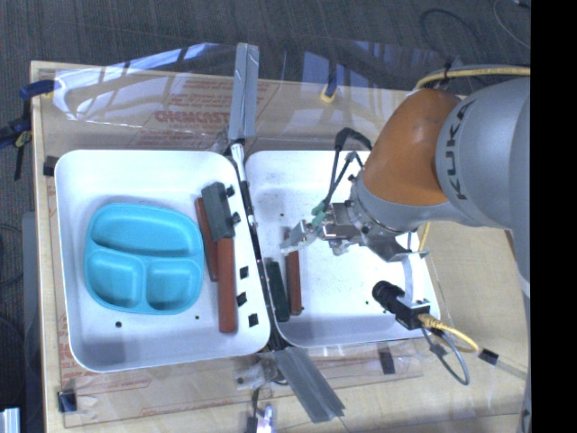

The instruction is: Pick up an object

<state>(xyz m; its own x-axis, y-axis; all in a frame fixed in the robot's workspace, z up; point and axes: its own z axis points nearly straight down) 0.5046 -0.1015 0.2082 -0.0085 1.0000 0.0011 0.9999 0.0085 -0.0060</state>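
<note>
Start at your gripper (pixel 293 235), low over the right bin (pixel 347 332): its tip sits near that bin's left side, and you cannot tell from this angle whether it is released or clenched, since the metal parts blur together there. Nothing shows between them.

Just below the tip, toward the bottom of the view, a brush (pixel 287 284) with a brown handle and dark bristle strip lies lengthwise along the bin's left wall. It looks close to the tip, but you cannot tell whether the two touch.

Behind the tip, to the right, you see the grey arm (pixel 478 161) with its orange band (pixel 410 147), and a black cable fitting (pixel 397 300) hanging under it over the bin floor.

Further left of the tip, past the wall between the bins, a second, longer brush (pixel 221 251) lies in the left bin (pixel 81 332), leaning along that bin's right side.

Farthest from the tip, a blue divided plate (pixel 144 258) rests flat in the middle of the left bin, just beside the long brush.
</note>
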